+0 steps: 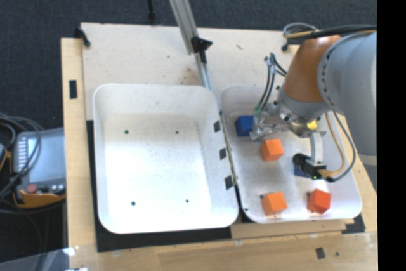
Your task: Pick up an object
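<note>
Four small blocks are seen in the right bin: a blue block near the bin's left wall, an orange block near the middle, a second orange block toward the near edge, and a red-orange block just beside it on the right. All are judged to be light, rigid cubes with flat faces; they are unlikely to deform or break, though smooth sides could slip if gripped off-centre. A hold across two opposite flat faces, low on the body, is considered best.

The gripper is seen low over the right bin, between the blue block and the middle orange block. The blue block lies just to its left, seemingly touching or nearly touching the tool; the orange block lies just below and to the right, close but apart. Neither block can be confirmed as sitting between the jaws, so no hold is claimed. Whether the jaws stand wide or narrow cannot be told, as they are hidden by the wrist and its cables.

The left bin lies well apart from the gripper, and the two nearer blocks are also well clear of it
</note>
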Robot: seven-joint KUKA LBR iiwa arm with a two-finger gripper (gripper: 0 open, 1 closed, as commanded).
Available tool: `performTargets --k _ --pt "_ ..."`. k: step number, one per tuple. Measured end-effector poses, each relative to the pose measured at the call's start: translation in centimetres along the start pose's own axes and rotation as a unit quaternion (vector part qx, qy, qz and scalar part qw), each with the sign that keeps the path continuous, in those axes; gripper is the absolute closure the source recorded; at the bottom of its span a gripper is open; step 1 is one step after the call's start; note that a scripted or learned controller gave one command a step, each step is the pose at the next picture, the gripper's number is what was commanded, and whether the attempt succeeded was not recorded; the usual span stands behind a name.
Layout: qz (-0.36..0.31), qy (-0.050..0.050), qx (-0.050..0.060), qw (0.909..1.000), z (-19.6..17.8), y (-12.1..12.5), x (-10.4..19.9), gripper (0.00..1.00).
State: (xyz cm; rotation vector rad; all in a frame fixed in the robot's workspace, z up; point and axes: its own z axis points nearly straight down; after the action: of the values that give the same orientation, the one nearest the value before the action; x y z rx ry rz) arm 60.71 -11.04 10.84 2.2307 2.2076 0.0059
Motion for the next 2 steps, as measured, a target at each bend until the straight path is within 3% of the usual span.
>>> performTargets --k 2 --pt "-0.007 0.000 -0.001 1.0000 -11.2 0.6 0.4 1.00"
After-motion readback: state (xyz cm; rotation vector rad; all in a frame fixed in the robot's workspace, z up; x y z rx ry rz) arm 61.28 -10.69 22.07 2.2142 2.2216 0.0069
